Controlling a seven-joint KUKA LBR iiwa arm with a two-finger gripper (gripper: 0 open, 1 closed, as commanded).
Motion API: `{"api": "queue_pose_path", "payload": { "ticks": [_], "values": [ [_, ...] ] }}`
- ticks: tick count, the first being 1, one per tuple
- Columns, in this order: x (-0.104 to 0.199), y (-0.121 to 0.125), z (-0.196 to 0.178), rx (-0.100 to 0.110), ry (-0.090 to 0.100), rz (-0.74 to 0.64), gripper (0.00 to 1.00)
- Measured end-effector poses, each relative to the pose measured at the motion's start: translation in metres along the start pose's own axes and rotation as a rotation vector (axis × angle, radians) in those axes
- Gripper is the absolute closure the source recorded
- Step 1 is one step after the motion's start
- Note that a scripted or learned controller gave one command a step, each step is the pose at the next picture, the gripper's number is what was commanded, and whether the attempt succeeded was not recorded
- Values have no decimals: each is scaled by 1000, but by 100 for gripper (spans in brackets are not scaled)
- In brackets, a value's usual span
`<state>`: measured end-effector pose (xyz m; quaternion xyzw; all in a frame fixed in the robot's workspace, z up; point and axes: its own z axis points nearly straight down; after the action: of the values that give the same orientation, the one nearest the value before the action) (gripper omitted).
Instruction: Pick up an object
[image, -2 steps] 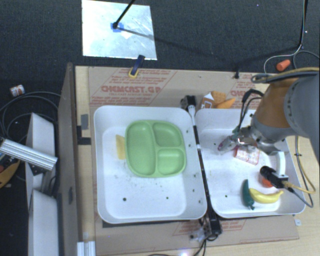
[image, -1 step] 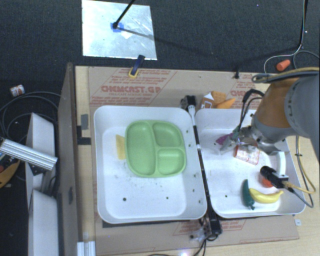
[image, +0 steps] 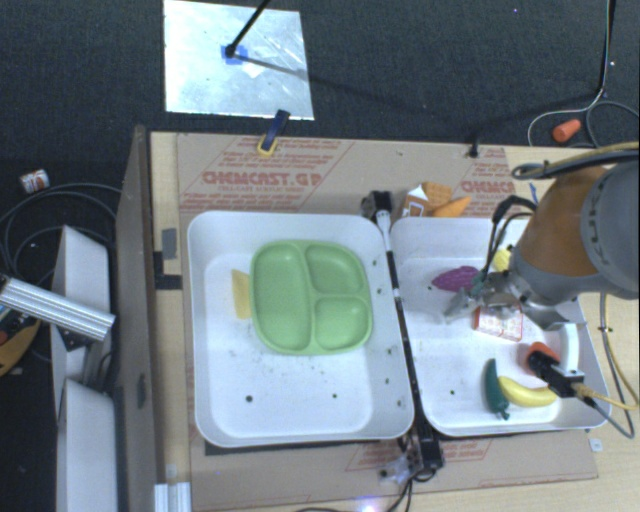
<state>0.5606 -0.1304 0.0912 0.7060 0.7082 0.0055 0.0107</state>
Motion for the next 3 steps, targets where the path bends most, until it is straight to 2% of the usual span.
{"api": "queue_pose_path", "payload": {
  "ticks": [1, 2, 3],
  "values": [
    [-29, 47, -31, 13, 3, -1, 0],
    [-2, 65, 10, 21, 8, -4, 0],
    [-2, 111, 8, 15, 6, -3, 0]
  ]
}}
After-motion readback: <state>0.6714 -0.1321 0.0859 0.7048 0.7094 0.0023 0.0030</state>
